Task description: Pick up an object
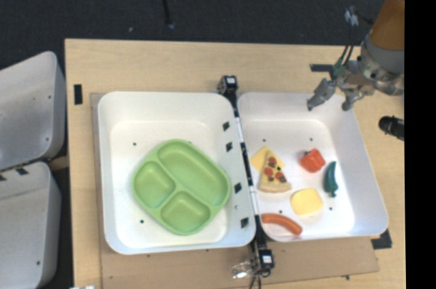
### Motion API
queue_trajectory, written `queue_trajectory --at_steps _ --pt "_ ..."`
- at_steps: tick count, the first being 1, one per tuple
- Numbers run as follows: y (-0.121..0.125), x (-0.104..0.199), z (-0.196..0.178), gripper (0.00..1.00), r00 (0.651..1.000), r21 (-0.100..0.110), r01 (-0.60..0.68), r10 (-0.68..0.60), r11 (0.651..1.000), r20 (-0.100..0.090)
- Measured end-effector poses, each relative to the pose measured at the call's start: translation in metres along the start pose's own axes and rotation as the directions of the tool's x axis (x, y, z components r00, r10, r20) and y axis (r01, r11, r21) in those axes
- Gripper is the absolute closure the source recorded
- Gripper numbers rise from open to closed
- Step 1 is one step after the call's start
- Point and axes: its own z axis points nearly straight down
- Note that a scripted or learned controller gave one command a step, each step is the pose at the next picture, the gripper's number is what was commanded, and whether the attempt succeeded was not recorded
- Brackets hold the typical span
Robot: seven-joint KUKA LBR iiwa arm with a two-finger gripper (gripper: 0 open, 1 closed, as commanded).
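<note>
The right bin (pixel 286 110) holds a pizza slice (pixel 270 172), a red pepper-like piece (pixel 313 160), a dark teal piece (pixel 331 178), a yellow block (pixel 306 202) and a sausage (pixel 281 223). My gripper (pixel 333 96) hangs over the bin's far right corner, well above and behind the toys. Its two grey fingers (pixel 317 97) are spread apart with nothing between them. The orange band of the arm (pixel 388 25) shows at the upper right.
The left bin (pixel 116 124) holds a green divided plate (pixel 180 186). A ridge with black clips (pixel 240 144) separates the bins. White panels (pixel 27 117) stand at the far left of the bench.
</note>
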Motion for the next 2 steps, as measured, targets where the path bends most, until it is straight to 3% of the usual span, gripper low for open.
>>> queue_trajectory --at_steps 2 --pt "-0.017 0.002 0.105 0.00 1.000 0.001 -0.004 0.004 1.000 0.000"
